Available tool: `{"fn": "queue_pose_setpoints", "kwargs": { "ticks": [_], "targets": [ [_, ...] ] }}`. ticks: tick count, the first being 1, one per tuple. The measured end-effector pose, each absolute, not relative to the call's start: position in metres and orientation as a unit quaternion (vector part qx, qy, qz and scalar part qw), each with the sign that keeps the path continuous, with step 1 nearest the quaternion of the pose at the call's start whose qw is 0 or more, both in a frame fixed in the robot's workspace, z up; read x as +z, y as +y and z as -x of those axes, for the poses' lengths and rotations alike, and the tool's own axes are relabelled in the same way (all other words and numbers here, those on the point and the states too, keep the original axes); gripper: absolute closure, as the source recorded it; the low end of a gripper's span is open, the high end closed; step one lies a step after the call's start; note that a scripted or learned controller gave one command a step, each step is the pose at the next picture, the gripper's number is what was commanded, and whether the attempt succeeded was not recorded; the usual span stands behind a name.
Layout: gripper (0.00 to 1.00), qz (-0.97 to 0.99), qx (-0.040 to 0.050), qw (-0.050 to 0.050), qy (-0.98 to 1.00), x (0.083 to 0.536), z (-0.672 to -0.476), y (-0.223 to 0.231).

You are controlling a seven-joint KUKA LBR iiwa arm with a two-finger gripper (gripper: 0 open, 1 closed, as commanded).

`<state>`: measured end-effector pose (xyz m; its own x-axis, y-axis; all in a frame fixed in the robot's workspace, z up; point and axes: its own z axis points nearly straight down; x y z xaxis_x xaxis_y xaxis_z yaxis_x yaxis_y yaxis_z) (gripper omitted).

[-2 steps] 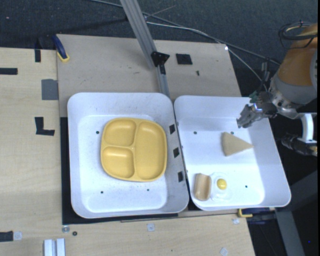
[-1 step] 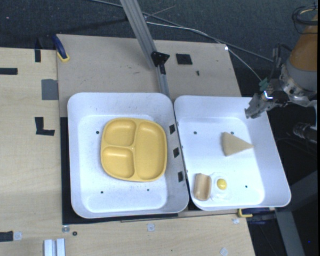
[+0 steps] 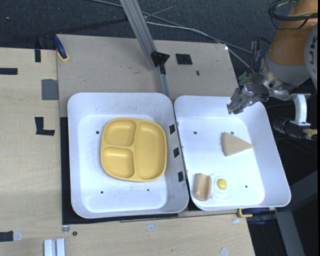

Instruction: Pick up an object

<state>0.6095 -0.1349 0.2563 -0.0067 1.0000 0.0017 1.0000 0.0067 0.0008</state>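
Camera view is showing the gripper (image 3: 238, 106) hanging over the far rim of the right bin (image 3: 272, 159), nothing between its fingers that I can see, though it is too small and dark to tell whether they are spread or closed. Below it are lying a tan wedge (image 3: 234, 144), a toy fried egg (image 3: 220, 185) and a small brown roll (image 3: 201, 186), likely candidates for picking, while the yellow divided plate (image 3: 134, 149) is sitting alone in the left bin (image 3: 80, 143).

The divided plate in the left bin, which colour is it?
The divided plate is plain yellow, seen clearly in the camera view.
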Motion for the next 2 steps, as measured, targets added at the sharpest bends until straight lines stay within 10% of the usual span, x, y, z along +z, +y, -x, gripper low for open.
{"fn": "queue_pose_setpoints", "kwargs": {
  "ticks": [2],
  "targets": [
    [1.00,0.705,0.0008,0.001,-0.709,0.241,-0.633,-0.026]
  ]
}}
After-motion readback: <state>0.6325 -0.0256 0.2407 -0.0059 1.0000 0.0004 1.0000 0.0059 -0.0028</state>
